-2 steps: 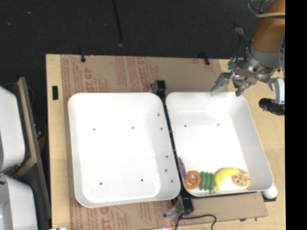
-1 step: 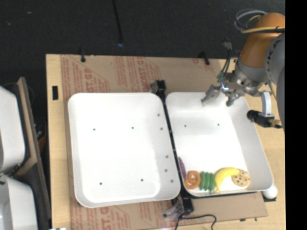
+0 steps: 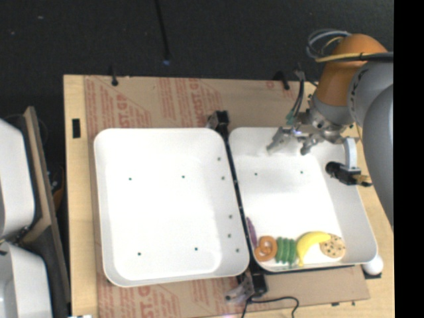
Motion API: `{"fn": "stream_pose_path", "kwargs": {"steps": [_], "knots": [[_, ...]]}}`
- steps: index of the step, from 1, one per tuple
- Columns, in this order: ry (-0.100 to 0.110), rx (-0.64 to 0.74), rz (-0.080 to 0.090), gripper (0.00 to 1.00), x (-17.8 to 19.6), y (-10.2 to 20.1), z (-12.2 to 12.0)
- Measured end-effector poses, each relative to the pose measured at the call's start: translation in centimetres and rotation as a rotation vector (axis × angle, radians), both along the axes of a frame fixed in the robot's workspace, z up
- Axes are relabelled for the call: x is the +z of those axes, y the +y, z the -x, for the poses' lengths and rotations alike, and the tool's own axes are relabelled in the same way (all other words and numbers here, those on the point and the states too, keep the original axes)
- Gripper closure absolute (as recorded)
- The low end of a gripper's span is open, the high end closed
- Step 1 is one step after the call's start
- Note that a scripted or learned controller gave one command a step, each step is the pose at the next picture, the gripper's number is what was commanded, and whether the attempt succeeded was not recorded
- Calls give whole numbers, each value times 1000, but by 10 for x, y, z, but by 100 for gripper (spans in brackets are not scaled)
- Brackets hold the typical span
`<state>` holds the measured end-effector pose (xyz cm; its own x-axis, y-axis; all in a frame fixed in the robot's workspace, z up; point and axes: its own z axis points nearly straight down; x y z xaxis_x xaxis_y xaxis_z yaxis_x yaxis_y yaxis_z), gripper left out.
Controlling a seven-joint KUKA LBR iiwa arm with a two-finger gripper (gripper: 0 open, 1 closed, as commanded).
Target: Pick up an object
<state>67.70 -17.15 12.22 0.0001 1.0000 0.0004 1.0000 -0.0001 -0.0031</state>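
Observation:
My gripper (image 3: 290, 146) hangs over the far edge of the right bin (image 3: 291, 191), its two grey fingers spread apart with nothing between them. Along the near edge of that bin lie an orange ring-shaped pretzel (image 3: 266, 248), a green ribbed piece (image 3: 286, 250), a yellow banana (image 3: 311, 242) and a speckled cookie (image 3: 332, 246). These lie well in front of the gripper, a good way from it.
The left bin (image 3: 165, 204) sits beside the right one on a cardboard-covered bench (image 3: 159, 105). A black clip (image 3: 218, 120) stands at the far end of the seam between bins. The orange-banded arm (image 3: 344, 71) enters from the upper right.

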Motion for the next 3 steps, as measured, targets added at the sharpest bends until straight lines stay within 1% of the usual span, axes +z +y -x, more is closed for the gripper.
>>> {"fn": "stream_pose_path", "kwargs": {"steps": [1, 2, 3], "knots": [[-6, 0, 2, 100, 14, -1, -1], [-8, 0, 1, 100, 66, 7, 2], [-8, 1, 2, 100, 115, 0, -6]]}}
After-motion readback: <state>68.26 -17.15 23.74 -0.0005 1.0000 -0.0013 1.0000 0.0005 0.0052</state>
